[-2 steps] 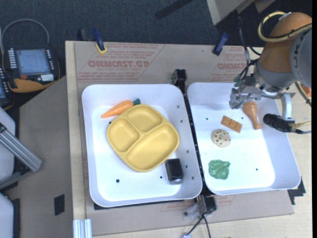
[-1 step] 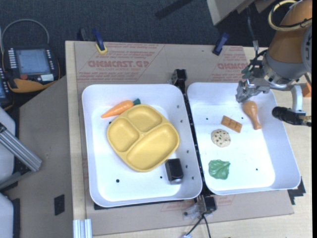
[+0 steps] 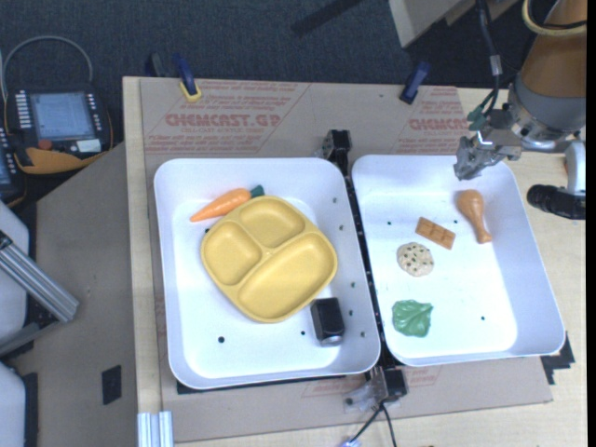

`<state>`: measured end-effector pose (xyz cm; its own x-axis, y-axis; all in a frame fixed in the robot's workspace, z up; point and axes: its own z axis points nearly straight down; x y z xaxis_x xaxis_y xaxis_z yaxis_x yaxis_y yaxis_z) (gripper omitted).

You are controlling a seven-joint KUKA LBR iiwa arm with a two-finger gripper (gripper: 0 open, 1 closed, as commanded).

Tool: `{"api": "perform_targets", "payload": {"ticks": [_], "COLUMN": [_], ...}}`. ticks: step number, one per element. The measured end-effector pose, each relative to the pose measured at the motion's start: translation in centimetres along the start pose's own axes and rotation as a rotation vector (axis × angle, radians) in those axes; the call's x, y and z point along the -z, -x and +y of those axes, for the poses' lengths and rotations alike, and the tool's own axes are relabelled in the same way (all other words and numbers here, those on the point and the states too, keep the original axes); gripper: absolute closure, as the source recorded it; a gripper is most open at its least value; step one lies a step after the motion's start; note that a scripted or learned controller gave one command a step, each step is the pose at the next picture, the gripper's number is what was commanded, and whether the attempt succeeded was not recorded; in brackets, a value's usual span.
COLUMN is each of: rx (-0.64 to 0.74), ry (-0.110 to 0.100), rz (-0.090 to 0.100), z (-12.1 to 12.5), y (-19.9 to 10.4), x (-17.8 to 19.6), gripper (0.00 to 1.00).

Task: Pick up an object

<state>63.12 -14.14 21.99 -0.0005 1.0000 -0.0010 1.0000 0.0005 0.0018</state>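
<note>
chicken drumstick (image 3: 474,214): toy, tan/orange, upper right part of the right bin (image 3: 531,287), lying on the bin floor, thick end up toward the gripper
gripper (image 3: 471,163): upper right of frame, over the right bin's top edge, just above the drumstick; nothing seen between its fingers; can't tell whether it's open or closed at this size
arm (image 3: 551,82): grey with orange band, comes in from the top right corner
cracker (image 3: 435,233): brown rectangle, left of the drumstick, apart from it
cookie (image 3: 415,259): round, speckled, just below the cracker
lettuce leaf (image 3: 412,318): green, lower middle of the right bin
left bin (image 3: 177,277): left of the right bin, sides nearly touching
yellow tray (image 3: 269,257): three compartments, centre of the left bin
carrot (image 3: 222,204): orange, green top, at the tray's upper left edge
black block (image 3: 327,320): small, at the tray's lower right edge
</note>
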Motion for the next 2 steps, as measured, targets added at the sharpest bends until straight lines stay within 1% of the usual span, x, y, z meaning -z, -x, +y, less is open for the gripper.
{"api": "perform_targets", "payload": {"ticks": [1, 2], "rx": [0.001, 0.002], "ry": [-0.004, -0.005], "rz": [0.002, 0.002], "z": [-1.8, -3.7], "y": [-5.4, -9.7], "x": [0.9, 0.4], "gripper": [1.00, 1.00]}}
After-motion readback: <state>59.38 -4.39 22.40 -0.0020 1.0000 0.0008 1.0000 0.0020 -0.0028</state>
